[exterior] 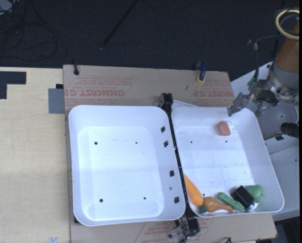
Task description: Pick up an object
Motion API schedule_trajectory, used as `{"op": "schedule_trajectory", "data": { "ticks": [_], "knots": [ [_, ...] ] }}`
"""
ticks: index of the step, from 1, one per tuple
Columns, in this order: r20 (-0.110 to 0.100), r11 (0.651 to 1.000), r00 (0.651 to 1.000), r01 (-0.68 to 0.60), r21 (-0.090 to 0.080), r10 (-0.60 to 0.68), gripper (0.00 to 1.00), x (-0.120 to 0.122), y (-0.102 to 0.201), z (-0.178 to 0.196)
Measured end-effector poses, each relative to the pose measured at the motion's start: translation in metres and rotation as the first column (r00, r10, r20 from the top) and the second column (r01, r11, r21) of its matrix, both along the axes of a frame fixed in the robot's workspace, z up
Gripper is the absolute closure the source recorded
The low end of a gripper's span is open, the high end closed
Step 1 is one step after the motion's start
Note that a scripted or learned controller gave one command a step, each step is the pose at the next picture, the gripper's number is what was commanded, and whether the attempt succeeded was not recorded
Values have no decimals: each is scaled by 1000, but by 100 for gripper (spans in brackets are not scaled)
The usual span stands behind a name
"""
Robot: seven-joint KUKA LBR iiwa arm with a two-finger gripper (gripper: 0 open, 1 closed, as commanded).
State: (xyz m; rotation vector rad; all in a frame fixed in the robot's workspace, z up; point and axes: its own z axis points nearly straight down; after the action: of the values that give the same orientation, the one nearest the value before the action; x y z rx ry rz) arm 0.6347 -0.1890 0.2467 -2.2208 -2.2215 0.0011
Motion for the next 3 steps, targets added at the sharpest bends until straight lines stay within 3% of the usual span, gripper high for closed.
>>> {"op": "schedule_trajectory", "data": {
  "ticks": [1,2,3],
  "knots": [
    [18,1000,1000,0,-7,1,0,-5,-25,186],
    [14,1000,1000,-3,-3,3,0,-73,11,301],
    [-2,1000,1000,4,0,-4,0,-110,-26,291]
  ]
}}
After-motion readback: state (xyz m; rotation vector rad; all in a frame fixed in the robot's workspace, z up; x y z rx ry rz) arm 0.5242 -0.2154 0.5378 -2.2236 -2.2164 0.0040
